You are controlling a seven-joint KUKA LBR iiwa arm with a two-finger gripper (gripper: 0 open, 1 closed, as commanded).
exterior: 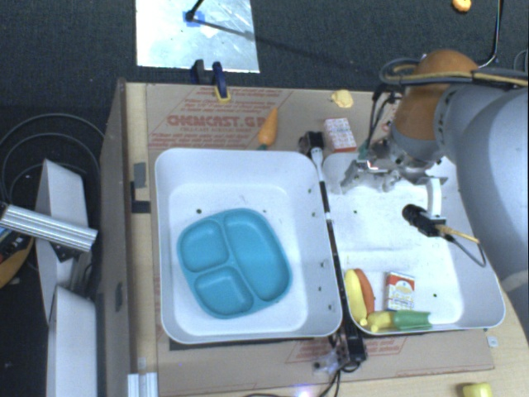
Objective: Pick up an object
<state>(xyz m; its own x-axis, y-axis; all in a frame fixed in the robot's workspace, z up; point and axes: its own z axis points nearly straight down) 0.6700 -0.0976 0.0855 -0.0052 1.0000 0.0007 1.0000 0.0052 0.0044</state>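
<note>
The approach is judged to be in hand: the claw (374, 172) is held at the far end of the right bin (382, 240), and its width cannot be told. A red-and-white box (400, 290) is seen at that bin's near end, so a move there and a descent are called for.

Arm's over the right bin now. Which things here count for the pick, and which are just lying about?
Job, likely: tool, right bin, and in it banana, orange piece, red box, green piece.
Lying about: blue plate in left bin; carrot, small box and orange ball outside the bins.
</note>
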